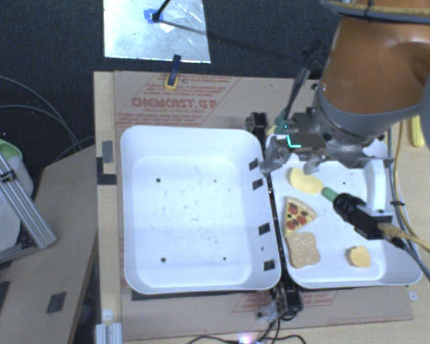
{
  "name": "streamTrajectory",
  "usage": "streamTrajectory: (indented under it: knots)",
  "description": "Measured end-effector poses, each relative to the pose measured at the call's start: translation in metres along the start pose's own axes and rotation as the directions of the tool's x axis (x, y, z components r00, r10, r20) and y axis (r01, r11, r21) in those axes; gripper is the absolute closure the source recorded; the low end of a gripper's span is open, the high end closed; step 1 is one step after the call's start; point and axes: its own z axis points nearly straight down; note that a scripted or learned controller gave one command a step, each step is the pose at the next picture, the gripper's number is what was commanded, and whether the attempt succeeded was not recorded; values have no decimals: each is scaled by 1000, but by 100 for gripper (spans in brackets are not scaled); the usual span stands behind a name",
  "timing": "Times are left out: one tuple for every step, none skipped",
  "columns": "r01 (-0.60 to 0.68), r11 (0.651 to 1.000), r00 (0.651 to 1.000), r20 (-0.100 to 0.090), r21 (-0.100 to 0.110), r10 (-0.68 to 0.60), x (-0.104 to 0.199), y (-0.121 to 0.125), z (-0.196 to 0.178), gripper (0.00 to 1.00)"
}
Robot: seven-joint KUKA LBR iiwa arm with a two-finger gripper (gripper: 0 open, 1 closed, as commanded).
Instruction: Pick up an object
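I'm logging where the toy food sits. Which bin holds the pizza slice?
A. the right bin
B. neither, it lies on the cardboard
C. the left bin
A: the pizza slice lies in the right bin, just above the bread slice.

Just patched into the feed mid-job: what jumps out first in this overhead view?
The big orange band of the arm fills the upper right, hanging over the right bin. Below it, in that bin, lie toy foods: a pizza slice, a slice of bread, a pale yellow piece and a small yellow chunk. The left bin sits alongside.
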Motion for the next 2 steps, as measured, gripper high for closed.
streamTrajectory:
  knots:
    - [5,1000,1000,0,-3,-5,0,1,-11,100]
    - [3,1000,1000,-5,-11,-3,30,-5,-114,100]
